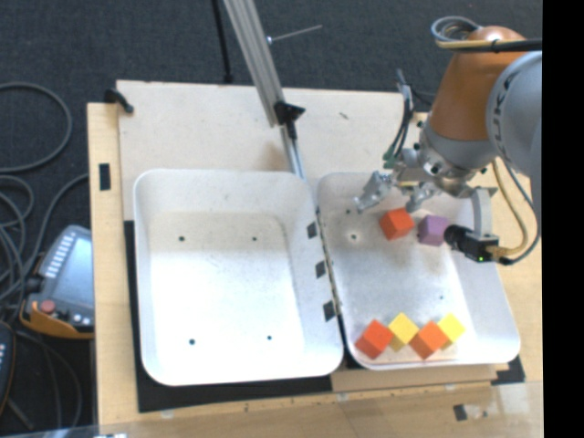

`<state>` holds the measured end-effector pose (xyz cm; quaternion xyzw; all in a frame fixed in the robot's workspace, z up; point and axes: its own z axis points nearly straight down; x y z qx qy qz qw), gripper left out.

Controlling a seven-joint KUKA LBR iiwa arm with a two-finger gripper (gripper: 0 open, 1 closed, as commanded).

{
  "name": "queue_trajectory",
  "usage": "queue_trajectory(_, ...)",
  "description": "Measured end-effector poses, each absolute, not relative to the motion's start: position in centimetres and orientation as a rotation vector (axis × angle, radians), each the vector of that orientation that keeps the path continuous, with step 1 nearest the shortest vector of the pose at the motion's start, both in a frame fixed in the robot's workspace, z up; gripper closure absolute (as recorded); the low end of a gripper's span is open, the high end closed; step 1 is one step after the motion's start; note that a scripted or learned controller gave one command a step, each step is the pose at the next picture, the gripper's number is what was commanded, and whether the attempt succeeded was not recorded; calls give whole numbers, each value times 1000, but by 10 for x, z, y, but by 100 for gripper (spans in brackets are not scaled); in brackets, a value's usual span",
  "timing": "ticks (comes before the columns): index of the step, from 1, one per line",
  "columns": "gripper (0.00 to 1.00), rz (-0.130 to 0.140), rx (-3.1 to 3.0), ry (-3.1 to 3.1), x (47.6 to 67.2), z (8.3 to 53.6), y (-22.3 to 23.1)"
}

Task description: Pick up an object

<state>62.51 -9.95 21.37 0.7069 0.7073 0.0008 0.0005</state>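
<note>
Blocks first, at the near end of the right bin. Four sit in a tight row against the front wall: a red-orange block, a yellow block, an orange block and a second yellow block. Each is pressed to its neighbour, so the faces between them are hidden.

Alongside, the left bin shows a white floor with a few dark specks. Off to the left of it lies a handheld pendant, its details too small to read.

Up the right bin now, across open floor, and there are two more. An orange cube sits with a purple cube just beside it. The purple cube's right side is covered by the robot's own hardware, and I can't tell whether the two cubes touch.

Right over them is the gripper, fingers spread apart with nothing between them. The tips sit just beyond the orange cube, and from this slant any contact with it is unclear.

Behind comes the arm, orange band and grey shell, cut off at the right. Farthest back, over the pale bench, an aluminium rail slants down toward the gap between the bins. Its upper end is cropped by the frame.
</note>
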Motion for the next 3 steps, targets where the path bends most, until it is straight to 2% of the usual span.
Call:
queue_trajectory(1, 0, -11, 2229, 2218, 588, 101, -178)
queue_trajectory(2, 0, 4, 2213, 2223, 649, 98, -166)
queue_trajectory(3, 100, -1, 2212, 2223, 648, 109, -169)
